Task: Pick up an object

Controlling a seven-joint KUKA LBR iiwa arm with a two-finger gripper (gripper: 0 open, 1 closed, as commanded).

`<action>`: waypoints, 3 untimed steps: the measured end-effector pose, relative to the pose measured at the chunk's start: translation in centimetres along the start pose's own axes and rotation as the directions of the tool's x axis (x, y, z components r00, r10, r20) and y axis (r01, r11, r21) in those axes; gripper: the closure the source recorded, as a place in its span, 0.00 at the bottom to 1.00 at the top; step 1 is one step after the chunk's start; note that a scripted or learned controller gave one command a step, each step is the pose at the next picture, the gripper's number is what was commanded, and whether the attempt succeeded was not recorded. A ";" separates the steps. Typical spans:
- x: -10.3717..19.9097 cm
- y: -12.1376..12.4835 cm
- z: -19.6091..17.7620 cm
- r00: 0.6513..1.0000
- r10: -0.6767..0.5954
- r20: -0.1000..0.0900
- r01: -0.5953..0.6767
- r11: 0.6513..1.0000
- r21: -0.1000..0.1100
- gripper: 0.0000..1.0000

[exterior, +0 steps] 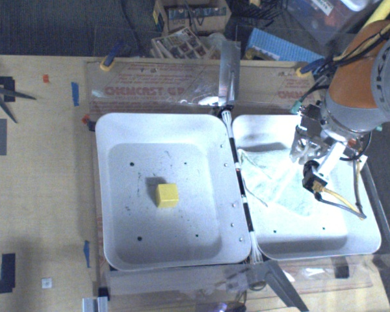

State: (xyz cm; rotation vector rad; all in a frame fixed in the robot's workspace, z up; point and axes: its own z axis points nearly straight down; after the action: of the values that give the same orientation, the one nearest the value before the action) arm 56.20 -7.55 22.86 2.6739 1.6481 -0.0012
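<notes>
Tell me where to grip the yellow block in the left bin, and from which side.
Take the yellow block by two opposite side faces, coming straight down from above. It looks like a cube lying flat in the left bin, away from its walls, so every side seems free.

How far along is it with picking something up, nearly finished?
Hardly begun, by the look of it. Done: nothing that I can see lifted. The yellow block lies on the floor of the left bin, with nothing touching it. In hand: the end effector hangs over the right bin, well apart from the block. Left: reaching an object, gripping it and raising it.
</notes>
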 end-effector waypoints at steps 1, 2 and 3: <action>6.0 4.2 -1.4 0.954 0.299 0.001 -0.299 0.954 0.001 1.00; 10.2 5.0 1.4 0.716 0.698 -0.001 -0.698 0.716 0.000 1.00; 13.1 3.7 1.7 0.629 0.777 -0.002 -0.777 0.629 0.001 1.00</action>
State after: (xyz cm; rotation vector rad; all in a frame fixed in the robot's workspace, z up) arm 65.40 2.46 21.17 3.1239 0.3360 0.0030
